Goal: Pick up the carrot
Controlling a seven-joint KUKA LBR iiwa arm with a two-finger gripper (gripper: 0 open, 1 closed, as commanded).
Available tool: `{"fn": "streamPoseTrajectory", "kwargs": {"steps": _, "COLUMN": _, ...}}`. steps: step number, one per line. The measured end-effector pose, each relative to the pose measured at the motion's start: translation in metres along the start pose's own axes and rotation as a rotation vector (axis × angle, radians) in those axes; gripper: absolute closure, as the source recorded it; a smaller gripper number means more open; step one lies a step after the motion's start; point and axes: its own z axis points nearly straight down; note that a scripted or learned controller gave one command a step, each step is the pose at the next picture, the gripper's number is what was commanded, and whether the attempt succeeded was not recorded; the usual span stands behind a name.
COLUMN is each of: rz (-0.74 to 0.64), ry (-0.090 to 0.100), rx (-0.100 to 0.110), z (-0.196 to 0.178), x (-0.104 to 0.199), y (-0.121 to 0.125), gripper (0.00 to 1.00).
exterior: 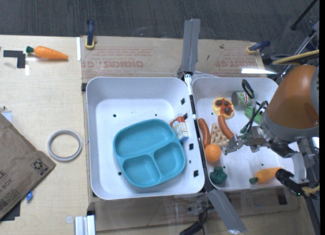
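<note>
Orange carrot (267, 174) w/ green top, blue tray (149, 153), white bins (101, 127), orange ball (213, 153).

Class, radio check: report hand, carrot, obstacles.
Hand low over right bin, grip unclear. Carrot lies free near bin's front. Orange and sausages crowd the hand.

Place: robotics lab, test bench w/ plywood top (40, 107)
Rig: KUKA arm (294, 102) over two white bins (96, 127)
Props: toy food, blue divided tray (148, 153)
Clutter: tape roll (64, 145), clamps (90, 33), cardboard sheet (132, 56), dark carpet (127, 0)
</note>
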Motion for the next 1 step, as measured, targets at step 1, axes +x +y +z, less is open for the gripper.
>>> {"fn": "streamPoseTrajectory", "kwargs": {"steps": 1, "rz": 0.091, "ry": -0.001, "rx": -0.003, "z": -0.0828, "x": -0.0036, "y": 0.0161, "gripper": 0.0}}
